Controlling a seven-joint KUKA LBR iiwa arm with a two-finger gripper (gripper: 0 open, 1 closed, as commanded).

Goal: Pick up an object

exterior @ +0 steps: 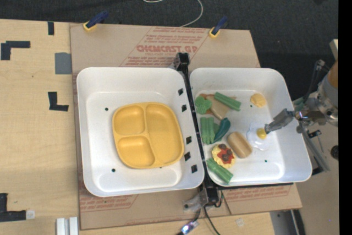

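Toys crowd the left half of the right bin [275, 170], a brown roll [240, 143] among them, probably because nothing has been lifted yet. The gripper [263, 132] hangs low beside a small yellow piece [258, 99]; its grip cannot be told.

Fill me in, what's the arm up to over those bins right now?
The gripper reaches in from the right and sits low in the right bin, next to a small yellow piece near the brown bread roll. Nothing is visibly held yet. The other toy foods lie clustered along that bin's left side. The left bin holds a yellow divided plate.
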